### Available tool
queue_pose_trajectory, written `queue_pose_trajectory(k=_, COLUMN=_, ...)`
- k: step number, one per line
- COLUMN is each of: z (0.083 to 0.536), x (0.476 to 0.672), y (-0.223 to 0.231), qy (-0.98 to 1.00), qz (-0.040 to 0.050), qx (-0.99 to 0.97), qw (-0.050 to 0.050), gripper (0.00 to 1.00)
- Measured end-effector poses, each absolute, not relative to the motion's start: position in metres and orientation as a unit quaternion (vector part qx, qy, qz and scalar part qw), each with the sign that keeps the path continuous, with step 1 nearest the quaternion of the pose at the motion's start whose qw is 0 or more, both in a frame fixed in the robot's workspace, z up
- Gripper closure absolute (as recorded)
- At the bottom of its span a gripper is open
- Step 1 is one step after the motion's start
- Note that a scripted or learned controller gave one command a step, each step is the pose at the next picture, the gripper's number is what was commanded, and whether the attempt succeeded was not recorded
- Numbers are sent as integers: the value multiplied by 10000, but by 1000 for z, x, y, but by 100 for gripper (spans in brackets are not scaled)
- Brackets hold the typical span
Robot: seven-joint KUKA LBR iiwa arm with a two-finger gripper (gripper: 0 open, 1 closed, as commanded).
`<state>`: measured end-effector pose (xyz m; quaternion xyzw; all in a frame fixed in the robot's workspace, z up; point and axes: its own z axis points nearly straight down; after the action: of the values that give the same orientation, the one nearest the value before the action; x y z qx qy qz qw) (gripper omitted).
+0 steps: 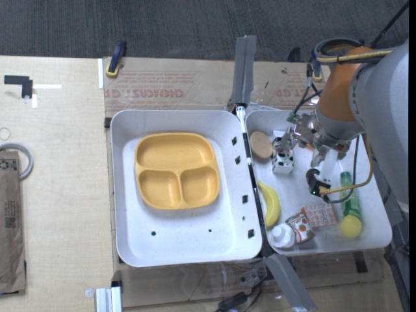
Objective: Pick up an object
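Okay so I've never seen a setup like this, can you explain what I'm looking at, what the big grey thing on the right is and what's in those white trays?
One camera looks down on a bench. The grey arm with an orange band is a robot reaching in from the right; its claw hangs over the right bin, among things it should pick from: a banana, a round brown disc, a green bottle, a yellow ball and a small carton. The left bin holds a yellow divided plate. I can't tell whether the claw holds anything.

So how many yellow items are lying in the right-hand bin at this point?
2: a yellow banana by the bin's left wall, and a small yellow ball near its front right corner. The arm may hide others.
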<state>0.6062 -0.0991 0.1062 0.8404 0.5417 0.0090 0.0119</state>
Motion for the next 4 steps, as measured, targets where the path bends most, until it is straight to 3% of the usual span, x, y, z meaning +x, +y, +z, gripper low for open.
queue_pose_trajectory(k=1, z=121, x=610, y=-97, qy=5436, qz=149, qx=8391, qw=137, gripper=100)
queue_pose_trajectory(k=2, z=208, x=592, y=-41, qy=4667, qz=-20, qx=8844, qw=0, gripper=100)
queue_pose_trajectory(k=3, z=203, x=625, y=-91, qy=4543, qz=-20, qx=8908, qw=0, gripper=100)
queue_pose_trajectory(k=4, z=203, x=625, y=-90, qy=4545, qz=-19, qx=8907, qw=0, gripper=0)
